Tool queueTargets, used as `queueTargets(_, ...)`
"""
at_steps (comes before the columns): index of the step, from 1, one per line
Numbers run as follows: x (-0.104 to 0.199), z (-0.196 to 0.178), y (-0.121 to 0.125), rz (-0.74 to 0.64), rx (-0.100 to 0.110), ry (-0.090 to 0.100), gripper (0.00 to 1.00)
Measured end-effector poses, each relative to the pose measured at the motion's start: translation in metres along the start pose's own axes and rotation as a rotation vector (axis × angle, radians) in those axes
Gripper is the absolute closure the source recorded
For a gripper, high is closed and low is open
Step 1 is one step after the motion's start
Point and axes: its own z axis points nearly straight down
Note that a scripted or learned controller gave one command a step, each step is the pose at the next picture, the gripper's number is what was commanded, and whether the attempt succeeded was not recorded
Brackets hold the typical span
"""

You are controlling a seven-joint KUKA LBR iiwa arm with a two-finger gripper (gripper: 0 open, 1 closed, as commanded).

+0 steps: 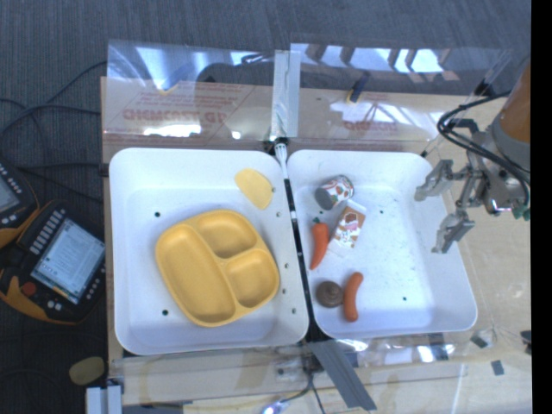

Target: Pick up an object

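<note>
My gripper [442, 207] hangs over the right edge of the right bin [405, 309], fingers spread open with nothing between them. In that bin's left part lie a small tipped can [334, 191], a white packet with red print [348, 228], an orange carrot [319, 243], a brown round piece [329, 293] and a red-orange sausage [352, 296]. All of them sit well to the left of the gripper. The left bin [138, 222] holds a yellow divided plate [217, 266] and a flat yellow chip-like piece [254, 187] near its far right corner.
A handheld pendant with a screen [56, 261] lies left of the bins. Clear plastic sheeting [285, 84] stands behind both bins. Black cables [470, 136] loop off the arm at the right. The right half of the right bin's floor is bare.
</note>
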Motion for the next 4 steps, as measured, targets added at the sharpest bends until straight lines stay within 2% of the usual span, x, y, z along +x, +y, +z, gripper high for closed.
queueTargets(1, 0.055, 0.170, -0.012, -0.091, 0.001, 0.001, 0.00)
queueTargets(2, 0.044, 0.182, 0.064, 0.221, 0.000, -0.013, 0.00)
queueTargets(3, 0.042, 0.170, 0.064, 0.219, 0.004, -0.019, 1.00)
queueTargets(4, 0.052, 0.088, 0.117, 0.011, 0.000, 0.001, 1.00)
